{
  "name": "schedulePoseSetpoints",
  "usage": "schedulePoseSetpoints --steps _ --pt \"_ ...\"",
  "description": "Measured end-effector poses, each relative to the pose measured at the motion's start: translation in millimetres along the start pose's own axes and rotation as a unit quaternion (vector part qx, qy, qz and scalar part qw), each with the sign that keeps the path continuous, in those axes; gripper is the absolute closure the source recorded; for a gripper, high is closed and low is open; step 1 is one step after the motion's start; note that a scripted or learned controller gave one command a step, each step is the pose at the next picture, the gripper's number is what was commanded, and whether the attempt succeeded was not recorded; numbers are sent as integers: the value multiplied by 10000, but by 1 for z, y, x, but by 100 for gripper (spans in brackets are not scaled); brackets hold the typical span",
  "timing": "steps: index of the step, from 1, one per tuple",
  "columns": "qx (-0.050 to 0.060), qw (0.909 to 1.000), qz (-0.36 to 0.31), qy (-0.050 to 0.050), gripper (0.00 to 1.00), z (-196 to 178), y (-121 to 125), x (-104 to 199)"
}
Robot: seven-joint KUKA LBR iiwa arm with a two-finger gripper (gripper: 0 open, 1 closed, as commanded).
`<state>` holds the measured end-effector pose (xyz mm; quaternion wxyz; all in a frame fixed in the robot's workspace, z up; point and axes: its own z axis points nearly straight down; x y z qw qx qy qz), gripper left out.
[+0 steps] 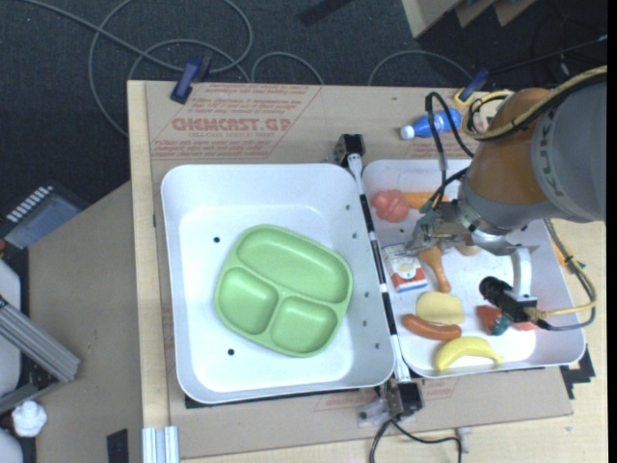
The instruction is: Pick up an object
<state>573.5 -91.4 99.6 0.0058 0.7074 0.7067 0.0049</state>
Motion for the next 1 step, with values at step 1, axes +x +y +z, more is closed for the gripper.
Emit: schedulePoseSetpoints --steps 1 --pt "69 10000 -10 9 100 -86 -2 63"
